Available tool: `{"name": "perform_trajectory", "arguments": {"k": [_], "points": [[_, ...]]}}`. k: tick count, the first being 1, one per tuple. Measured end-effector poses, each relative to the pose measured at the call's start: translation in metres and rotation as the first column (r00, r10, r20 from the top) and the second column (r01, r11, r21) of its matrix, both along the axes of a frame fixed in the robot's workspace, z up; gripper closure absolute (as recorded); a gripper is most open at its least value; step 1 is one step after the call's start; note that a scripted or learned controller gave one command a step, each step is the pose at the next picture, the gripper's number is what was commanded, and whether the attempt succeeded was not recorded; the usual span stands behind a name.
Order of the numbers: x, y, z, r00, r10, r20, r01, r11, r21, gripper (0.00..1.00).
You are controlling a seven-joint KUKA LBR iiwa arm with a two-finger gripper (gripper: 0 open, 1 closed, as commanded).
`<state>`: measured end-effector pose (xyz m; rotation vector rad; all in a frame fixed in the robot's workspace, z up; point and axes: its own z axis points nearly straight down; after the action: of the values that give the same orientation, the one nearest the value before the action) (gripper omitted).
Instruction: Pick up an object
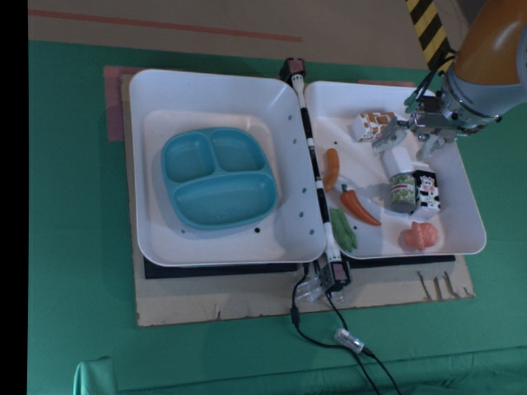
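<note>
My gripper (pixel 409 143) hangs over the far part of the right bin (pixel 465 220), its two fingers (pixel 386 137) spread open with nothing between them. Just in front of it lies a can with a white top and green label (pixel 401 181). To the can's right is a black-and-white cow carton (pixel 426 192), and left of the fingers sits a small orange-patterned box (pixel 372 124). Nearer the divider lie an orange carrot (pixel 331 169), a red pepper (pixel 359 206) and a green pea pod (pixel 342 229). A pinkish-orange toy (pixel 418 236) rests at the front.
The left bin (pixel 148 105) holds a blue divided plate (pixel 218 178). A black-and-white rail (pixel 313 163) runs between the bins, with cables (pixel 346 340) trailing off its front end. Green cloth surrounds the cardboard base.
</note>
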<state>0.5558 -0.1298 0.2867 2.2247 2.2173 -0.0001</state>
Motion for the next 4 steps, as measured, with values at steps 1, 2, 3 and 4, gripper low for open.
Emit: {"name": "perform_trajectory", "arguments": {"k": [1, 2, 3, 4], "points": [[-0.001, 0.017, -0.097, 1.0, 0.0, 0.004, 0.0, 1.0, -0.001, 0.0], [0.001, 0.015, -0.085, 1.0, -0.004, 0.01, 0.004, 1.0, -0.004, 1.0], [0.001, 0.015, -0.085, 1.0, -0.004, 0.009, 0.004, 1.0, -0.004, 0.0], [0.002, 0.014, -0.074, 1.0, -0.006, 0.013, 0.007, 1.0, -0.006, 1.0]]}}
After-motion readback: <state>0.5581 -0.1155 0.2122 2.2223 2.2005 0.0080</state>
